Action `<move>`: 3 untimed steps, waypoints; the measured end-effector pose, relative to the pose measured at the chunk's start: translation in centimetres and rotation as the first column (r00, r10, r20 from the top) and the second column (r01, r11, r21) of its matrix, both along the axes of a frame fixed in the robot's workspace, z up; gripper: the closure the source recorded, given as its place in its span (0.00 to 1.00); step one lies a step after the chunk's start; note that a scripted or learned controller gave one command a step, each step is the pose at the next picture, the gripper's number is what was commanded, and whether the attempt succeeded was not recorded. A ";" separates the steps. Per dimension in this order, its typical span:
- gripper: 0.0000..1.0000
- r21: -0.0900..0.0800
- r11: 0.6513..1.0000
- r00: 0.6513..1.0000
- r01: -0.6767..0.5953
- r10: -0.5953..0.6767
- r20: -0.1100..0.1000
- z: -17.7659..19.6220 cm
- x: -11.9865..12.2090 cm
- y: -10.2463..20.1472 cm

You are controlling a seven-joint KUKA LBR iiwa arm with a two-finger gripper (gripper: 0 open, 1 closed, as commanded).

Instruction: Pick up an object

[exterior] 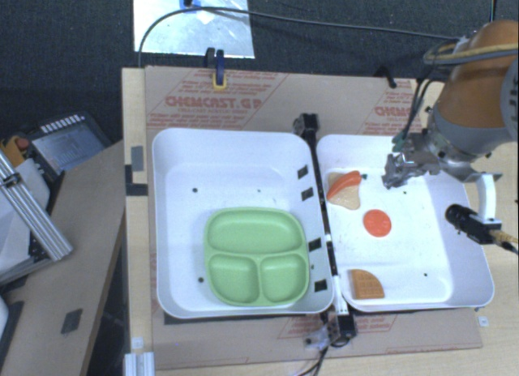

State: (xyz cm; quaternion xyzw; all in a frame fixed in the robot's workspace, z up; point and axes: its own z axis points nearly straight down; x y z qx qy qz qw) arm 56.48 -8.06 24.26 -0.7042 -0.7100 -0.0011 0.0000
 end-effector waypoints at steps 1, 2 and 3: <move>1.00 0.001 1.000 1.000 -0.002 0.002 0.001 -0.4 1.9 6.0; 1.00 0.001 1.000 1.000 -0.002 0.002 0.002 0.3 3.1 11.5; 1.00 0.001 1.000 1.000 -0.002 0.002 -0.001 -1.5 4.0 17.1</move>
